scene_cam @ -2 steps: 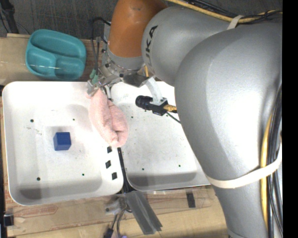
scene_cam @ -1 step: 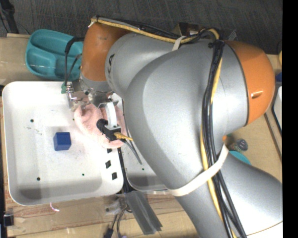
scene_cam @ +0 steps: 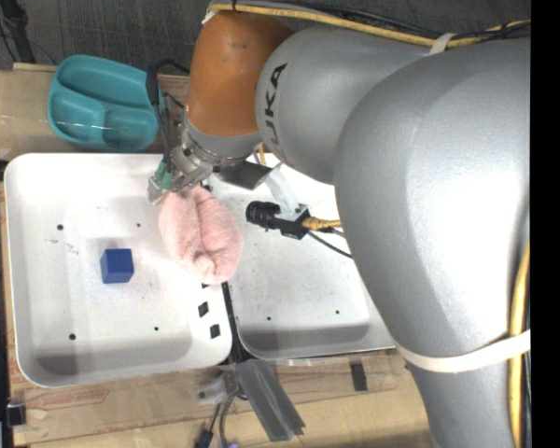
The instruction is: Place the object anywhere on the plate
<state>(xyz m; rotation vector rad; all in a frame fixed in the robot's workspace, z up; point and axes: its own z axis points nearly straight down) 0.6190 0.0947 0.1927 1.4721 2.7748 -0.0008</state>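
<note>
Look at the upper middle of the camera view and you will find the claw (scene_cam: 175,177) at the far edge of the left bin (scene_cam: 37,250), hanging below the arm's orange band (scene_cam: 229,63) and the big grey arm (scene_cam: 420,175) that reaches in from the right and covers much of the right bin (scene_cam: 299,325). Whether the claw is spread or pressed together you cannot tell; its tips are small and partly lost against the soft thing under it. That thing, the pink cloth (scene_cam: 202,233), is a crumpled, rounded bundle lying at the right side of the left bin, just by the wall shared by the two bins, its top end touching or just beneath the claw. You cannot tell whether the cloth is gripped or only lying there. Further left in the same bin, well apart from the cloth, a small blue cube (scene_cam: 118,265) sits on the white floor. The teal plate (scene_cam: 103,101), a divided dish with raised sections, lies outside the bins on the desk (scene_cam: 5,110), beyond the far left corner of the left bin and near the claw. A black connector with a yellow cable (scene_cam: 278,218) hangs just right of the cloth, above the right bin.
</note>
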